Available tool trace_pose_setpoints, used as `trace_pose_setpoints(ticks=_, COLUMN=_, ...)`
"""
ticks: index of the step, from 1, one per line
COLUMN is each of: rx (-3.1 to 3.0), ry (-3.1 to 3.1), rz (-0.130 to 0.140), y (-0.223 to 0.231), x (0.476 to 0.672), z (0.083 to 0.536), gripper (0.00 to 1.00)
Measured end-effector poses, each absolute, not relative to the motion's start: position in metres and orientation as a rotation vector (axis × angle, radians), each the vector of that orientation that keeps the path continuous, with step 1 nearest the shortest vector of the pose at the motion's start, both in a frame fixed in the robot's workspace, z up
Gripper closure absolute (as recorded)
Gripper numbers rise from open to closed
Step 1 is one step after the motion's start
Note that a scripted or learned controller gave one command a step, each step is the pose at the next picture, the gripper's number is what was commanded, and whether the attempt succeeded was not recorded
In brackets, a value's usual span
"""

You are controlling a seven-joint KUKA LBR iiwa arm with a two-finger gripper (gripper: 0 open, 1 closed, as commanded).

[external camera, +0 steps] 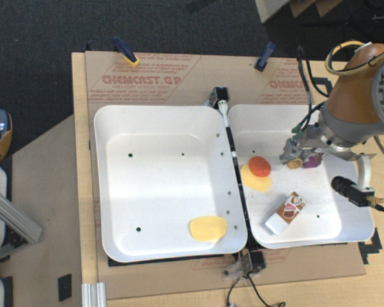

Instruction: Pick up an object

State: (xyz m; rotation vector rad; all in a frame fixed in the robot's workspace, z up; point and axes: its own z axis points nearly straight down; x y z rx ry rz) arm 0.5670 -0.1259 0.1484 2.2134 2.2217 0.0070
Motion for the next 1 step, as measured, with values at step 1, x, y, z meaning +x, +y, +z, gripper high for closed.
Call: trace_pose_setpoints(ticks=1, rx=2.205, ry=2.232, rz=0.012, y=-0.0128, x=0.6126, z=0.1876, gripper=1.0)
